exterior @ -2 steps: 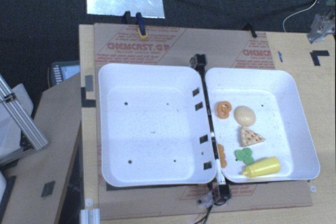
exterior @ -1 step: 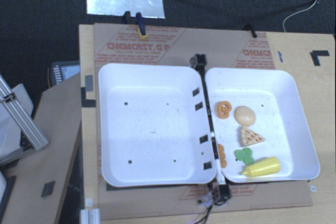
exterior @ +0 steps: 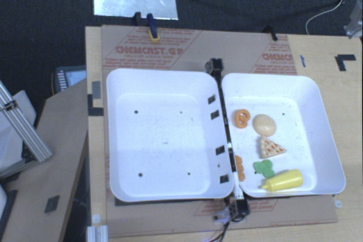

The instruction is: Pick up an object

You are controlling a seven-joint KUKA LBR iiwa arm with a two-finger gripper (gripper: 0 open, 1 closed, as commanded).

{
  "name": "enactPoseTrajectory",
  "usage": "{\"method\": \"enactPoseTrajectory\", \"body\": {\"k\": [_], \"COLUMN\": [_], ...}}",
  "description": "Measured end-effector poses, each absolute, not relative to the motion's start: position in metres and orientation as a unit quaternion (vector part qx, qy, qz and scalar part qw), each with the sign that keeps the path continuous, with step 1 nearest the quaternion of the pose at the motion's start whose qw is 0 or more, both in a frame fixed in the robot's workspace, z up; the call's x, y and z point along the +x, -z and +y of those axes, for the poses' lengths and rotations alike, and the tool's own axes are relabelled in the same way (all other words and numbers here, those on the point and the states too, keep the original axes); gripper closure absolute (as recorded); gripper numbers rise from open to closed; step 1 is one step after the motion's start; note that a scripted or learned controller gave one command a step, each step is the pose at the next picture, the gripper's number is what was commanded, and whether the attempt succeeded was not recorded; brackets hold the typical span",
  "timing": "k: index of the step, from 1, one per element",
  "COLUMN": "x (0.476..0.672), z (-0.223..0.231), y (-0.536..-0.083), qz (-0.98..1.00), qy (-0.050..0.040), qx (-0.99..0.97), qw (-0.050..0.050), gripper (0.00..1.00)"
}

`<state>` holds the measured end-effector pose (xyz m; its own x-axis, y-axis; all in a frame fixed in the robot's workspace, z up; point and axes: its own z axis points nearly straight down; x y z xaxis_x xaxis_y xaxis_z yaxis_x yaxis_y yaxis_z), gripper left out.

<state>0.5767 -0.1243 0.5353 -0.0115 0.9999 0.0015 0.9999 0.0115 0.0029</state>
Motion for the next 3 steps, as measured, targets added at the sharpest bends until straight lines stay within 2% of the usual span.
{"method": "enactPoseTrajectory", "body": {"k": [1,2,3], "x": [0.598,0.594,0.534], "z": [-0.018,0.1,0.035], "y": [-0.5,-0.487,-0.538], "qz": [0.713,0.713,0.706], "qy": [-0.001,-0.0015,-0.0017], "qx": [0.701,0.702,0.708], "qw": [-0.001,-0.001,0.002], "gripper": [1.0,1.0,1.0]}}
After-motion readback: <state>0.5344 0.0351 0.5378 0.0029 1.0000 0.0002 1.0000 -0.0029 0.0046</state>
